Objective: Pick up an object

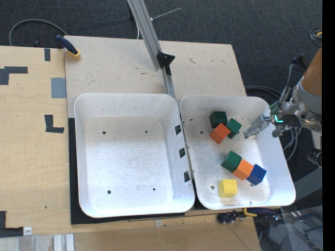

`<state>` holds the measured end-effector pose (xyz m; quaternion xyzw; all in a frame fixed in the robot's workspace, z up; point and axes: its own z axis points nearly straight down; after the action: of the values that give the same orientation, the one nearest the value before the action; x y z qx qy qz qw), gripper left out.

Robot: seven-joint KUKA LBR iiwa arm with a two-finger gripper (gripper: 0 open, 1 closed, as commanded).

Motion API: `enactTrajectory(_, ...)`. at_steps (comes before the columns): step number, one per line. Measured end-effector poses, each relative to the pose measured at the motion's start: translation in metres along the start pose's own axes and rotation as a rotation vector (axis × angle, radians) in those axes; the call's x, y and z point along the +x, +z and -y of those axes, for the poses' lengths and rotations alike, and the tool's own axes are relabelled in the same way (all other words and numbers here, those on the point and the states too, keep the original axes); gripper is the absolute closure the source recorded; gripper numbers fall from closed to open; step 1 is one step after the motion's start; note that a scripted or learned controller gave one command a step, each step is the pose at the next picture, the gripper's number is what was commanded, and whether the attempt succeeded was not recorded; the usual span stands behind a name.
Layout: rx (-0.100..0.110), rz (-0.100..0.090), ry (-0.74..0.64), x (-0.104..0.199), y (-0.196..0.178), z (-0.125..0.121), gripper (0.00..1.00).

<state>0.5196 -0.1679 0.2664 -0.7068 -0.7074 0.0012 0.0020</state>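
A: Left to right, then. The left bin [128, 156] on the tabletop [204, 69] carries nothing to grasp, so the work is all in the right bin [201, 190].

B: And there the blocks crowd. An upper knot: a dark green block [218, 118], an orange block [220, 133] touching it below, and a small green block [234, 125] just beside both. Lower down, a green block [231, 161], another orange one [243, 168] and a blue block [256, 174] sit in a touching row. A yellow block [227, 187] lies apart, near the front rim.

A: The gripper [257, 125]?

B: At the bin's right side, near the small green block, nothing between its fingers. They look slightly apart, though at this size I would not swear to it.

A: So the risks?

B: Going for the upper knot, a finger could land on a neighbour and shove the blocks aside rather than close on one. The row has the same trouble: no gap for a finger. It also sits close to the right wall, which could foul a descent. The yellow block looks the safest pick.
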Motion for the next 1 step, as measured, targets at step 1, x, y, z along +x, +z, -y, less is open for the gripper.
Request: enactTrajectory(1,-0.003,0.001,-0.001,0.0001,-0.0018,-0.0004,0.0)
